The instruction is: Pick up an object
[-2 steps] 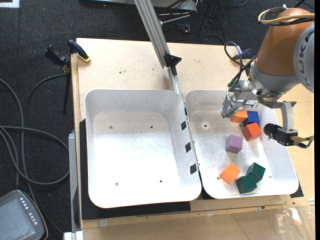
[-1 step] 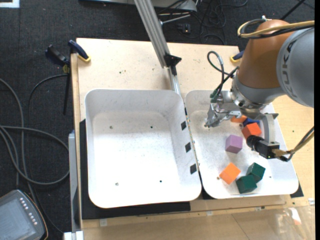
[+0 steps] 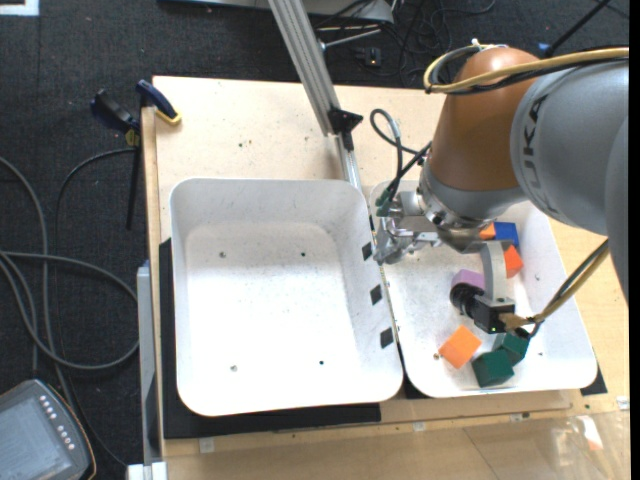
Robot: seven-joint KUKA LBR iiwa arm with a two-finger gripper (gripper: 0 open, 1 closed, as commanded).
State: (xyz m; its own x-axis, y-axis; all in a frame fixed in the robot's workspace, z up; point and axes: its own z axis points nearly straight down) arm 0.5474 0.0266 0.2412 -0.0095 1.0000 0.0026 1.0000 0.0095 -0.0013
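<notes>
My gripper [image 3: 390, 243] hangs low over the right bin [image 3: 560, 358], close to that bin's left wall and near its back. The big orange and grey wrist covers much of the bin's far half. In the right bin's front part an orange block [image 3: 461, 347] lies beside a dark green block [image 3: 495, 368]. Further back, just right of the wrist, a blue block [image 3: 506, 232] and a smaller orange piece [image 3: 513, 260] peek out. A purple piece [image 3: 471, 280] shows near the bin's middle. I see nothing held in the gripper.
The left bin [image 3: 270, 288] stands directly beside the right one, their walls touching. A slanted metal bar [image 3: 305, 53] runs down to the bins' shared back corner. A blue and yellow clamp [image 3: 150, 103] sits at the bench's far left corner.
</notes>
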